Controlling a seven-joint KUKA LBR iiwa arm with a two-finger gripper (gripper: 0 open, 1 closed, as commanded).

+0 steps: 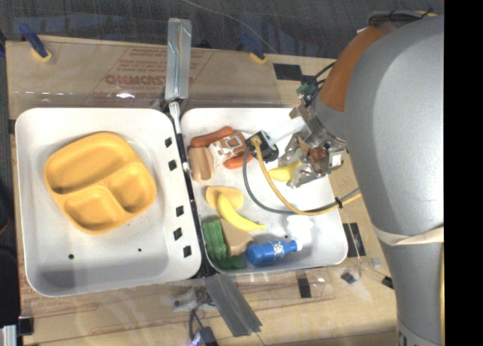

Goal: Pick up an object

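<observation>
1. Wooden bench [90, 72] carries two white bins; you work the right bin [332, 250].
2. Your arm [392, 125] hangs over its right side.
3. Left bin holds a yellow tray [98, 182].
4. Aim for the banana [230, 212], mid-bin, clear of the cable [256, 186].
5. Whether the gripper [309, 159] is open or holding anything, you cannot tell.

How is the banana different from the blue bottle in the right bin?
The banana is yellow and curved; the bottle is blue and straight, with a white cap end. The banana lies near the bin's middle, the bottle at its near edge. The banana looks a little longer. Both lie flat in the right bin.
</observation>
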